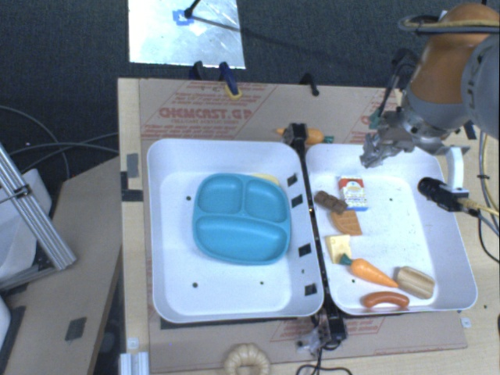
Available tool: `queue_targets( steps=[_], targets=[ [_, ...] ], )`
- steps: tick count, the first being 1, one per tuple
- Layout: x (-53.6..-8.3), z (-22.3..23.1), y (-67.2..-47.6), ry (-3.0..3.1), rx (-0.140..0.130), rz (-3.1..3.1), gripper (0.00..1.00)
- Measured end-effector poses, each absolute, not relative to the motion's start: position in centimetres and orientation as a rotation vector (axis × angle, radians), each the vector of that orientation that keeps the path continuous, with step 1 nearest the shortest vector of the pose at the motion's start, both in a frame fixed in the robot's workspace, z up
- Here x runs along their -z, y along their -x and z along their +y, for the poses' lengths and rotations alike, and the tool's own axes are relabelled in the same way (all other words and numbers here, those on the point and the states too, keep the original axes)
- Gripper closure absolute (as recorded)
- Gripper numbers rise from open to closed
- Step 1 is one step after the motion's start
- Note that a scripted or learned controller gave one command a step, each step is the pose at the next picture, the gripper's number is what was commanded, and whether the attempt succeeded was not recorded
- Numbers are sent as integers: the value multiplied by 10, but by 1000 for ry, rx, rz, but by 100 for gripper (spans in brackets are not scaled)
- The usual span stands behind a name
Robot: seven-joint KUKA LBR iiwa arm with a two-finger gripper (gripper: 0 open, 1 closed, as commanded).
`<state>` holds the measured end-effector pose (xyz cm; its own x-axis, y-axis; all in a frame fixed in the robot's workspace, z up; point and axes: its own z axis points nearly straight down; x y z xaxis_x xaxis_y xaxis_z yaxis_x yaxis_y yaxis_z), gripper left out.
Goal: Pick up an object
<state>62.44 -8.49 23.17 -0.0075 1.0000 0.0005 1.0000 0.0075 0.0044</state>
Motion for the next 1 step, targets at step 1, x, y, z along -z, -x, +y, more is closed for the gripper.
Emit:
queue_targets(
  steps=[1],
  targets=[
    [-215, -77, -643, -2212, -2, 2226, 100]
  ],
)
